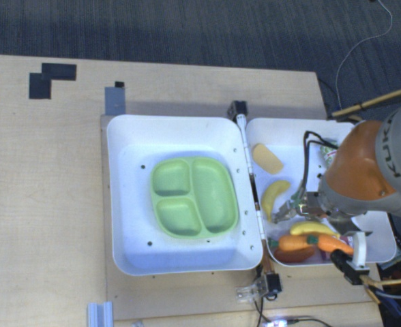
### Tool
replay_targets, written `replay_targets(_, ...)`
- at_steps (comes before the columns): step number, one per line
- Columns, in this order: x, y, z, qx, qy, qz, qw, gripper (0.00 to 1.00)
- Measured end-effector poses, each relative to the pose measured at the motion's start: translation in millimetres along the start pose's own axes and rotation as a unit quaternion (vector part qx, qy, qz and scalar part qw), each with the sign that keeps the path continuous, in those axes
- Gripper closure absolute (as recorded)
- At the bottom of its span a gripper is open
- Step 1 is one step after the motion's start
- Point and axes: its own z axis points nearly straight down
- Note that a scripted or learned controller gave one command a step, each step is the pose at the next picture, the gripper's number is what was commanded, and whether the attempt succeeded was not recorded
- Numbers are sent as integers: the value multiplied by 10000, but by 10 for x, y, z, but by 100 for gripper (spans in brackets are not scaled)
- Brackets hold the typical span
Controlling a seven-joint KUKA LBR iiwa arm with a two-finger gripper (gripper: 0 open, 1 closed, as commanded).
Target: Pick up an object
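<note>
The gripper [287,212] hangs low in the right bin [292,138], beside the small banana [275,196], and I cannot tell its state; to pick well it should settle square over one piece, most likely that banana, and close across its narrow width before lifting straight up. Close by lie a second banana [312,229], a carrot [335,243] and a red fruit [294,251], crowded against the near wall, so a stray finger may nudge them, while a pale block [266,158] sits apart farther back. The left bin [129,182] holds a green tray [194,196], well clear on the worktop [43,203].
</note>
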Motion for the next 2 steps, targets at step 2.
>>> replay_targets(2, -781, 620, -972, 47, 7, -5, 10000, 100)
